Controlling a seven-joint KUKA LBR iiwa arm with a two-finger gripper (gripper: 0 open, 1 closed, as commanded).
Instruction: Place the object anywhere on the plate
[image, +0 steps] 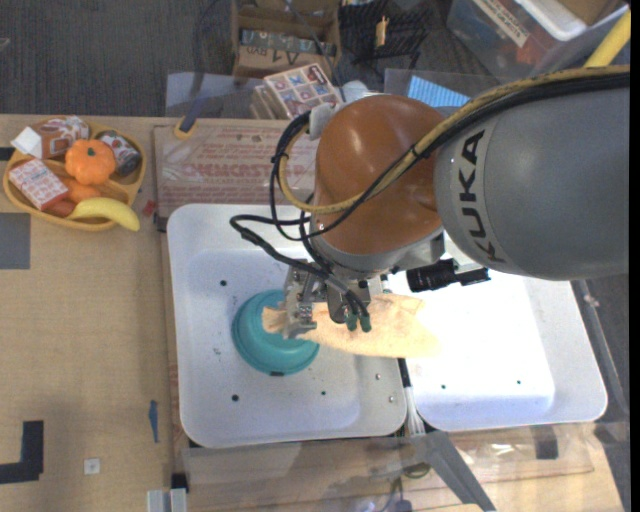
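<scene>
A round teal plate (262, 345) lies in the left white bin (200, 400), left of its middle. A long, flat tan object (400, 328) stretches from over the plate's right rim across the divider toward the right bin. My gripper (328, 312) hangs under the orange wrist band, just above the plate's right edge, and is shut on the tan object near its left end. The object's left tip (276, 320) overlaps the plate. The arm's bulk hides the back of both bins.
The right white bin (520, 380) adjoins the left one. A yellow bowl (25, 195) with an orange, a banana and small packets stands at the far left of the bench. Boxes and clutter lie behind the bins.
</scene>
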